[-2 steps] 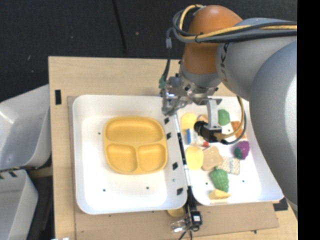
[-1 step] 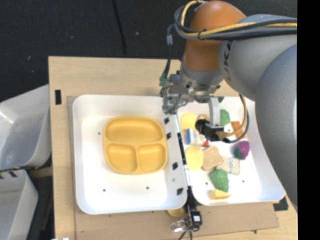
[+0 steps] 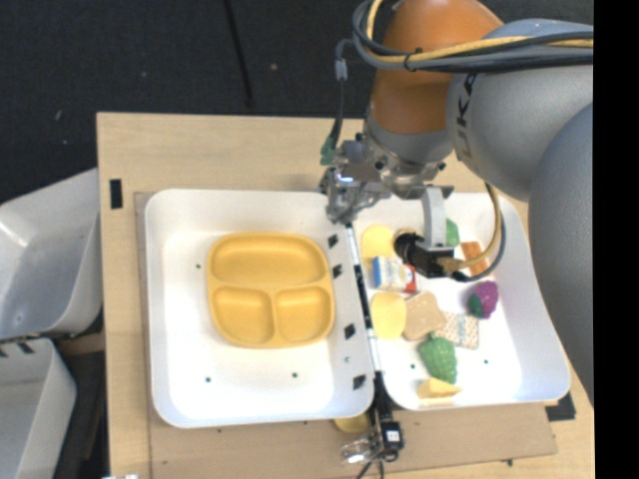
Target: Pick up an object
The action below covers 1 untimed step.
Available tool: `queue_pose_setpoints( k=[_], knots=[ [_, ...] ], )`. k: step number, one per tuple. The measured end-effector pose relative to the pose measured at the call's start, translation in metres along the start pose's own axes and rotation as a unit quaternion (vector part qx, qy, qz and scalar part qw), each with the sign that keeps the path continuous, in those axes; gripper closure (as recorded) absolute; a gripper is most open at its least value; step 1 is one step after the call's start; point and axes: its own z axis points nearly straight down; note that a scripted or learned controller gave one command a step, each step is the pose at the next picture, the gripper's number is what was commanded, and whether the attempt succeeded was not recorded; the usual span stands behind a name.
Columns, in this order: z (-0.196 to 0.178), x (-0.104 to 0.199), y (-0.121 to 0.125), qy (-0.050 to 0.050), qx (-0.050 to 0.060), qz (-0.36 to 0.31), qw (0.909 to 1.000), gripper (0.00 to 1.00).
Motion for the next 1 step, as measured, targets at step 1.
queue_pose_setpoints(
  k=[1],
  knots=[
    [0.0605,0.0758,-0.0264,0.002,0.001,-0.005,1.0,1.0]
  ],
)
